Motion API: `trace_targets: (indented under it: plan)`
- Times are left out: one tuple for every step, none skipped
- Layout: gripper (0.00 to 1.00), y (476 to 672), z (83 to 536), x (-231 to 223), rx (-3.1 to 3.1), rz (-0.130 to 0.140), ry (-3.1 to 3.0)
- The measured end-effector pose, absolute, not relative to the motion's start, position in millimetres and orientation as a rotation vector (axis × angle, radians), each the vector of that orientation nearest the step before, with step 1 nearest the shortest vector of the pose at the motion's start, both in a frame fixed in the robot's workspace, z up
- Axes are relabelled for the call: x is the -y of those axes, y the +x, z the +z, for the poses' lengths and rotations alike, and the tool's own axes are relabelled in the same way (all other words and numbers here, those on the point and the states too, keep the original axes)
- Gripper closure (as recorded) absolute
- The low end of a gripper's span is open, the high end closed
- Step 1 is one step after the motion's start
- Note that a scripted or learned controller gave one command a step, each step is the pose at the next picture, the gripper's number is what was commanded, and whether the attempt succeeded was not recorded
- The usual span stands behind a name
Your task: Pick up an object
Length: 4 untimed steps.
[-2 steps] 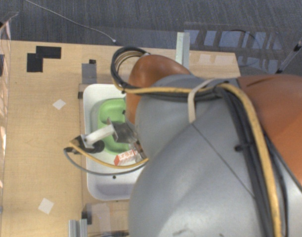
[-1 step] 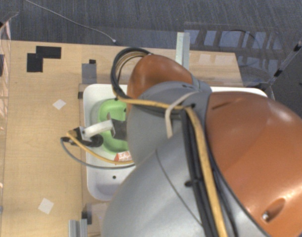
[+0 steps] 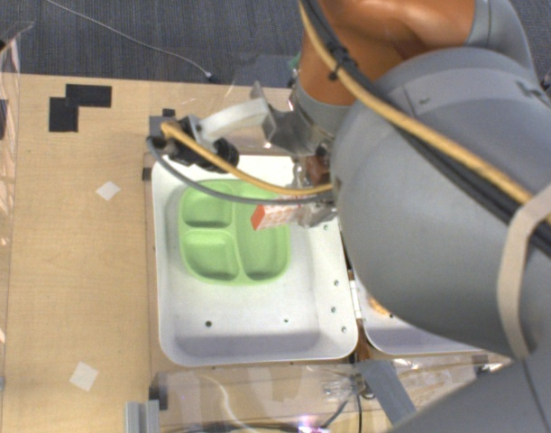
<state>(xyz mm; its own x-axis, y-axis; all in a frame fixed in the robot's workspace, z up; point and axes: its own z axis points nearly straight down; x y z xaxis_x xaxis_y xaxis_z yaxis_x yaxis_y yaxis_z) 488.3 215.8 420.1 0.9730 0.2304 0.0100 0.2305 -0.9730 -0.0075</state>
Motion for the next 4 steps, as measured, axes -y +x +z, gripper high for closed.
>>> trace_targets:
  plan:
    - [1.00, 489.5, 291.7, -225.0, 0.304, 0.004, -3.130]
    - [1.00, 495.0, 364.6, -227.8, 0.573, -0.007, -3.090]
    - [1.00, 484.9, 194.6, -226.4, 0.364, 0.014, -3.126]
    - [1.00, 519.0, 286.6, -226.6, 1.069, -0.007, -2.954]
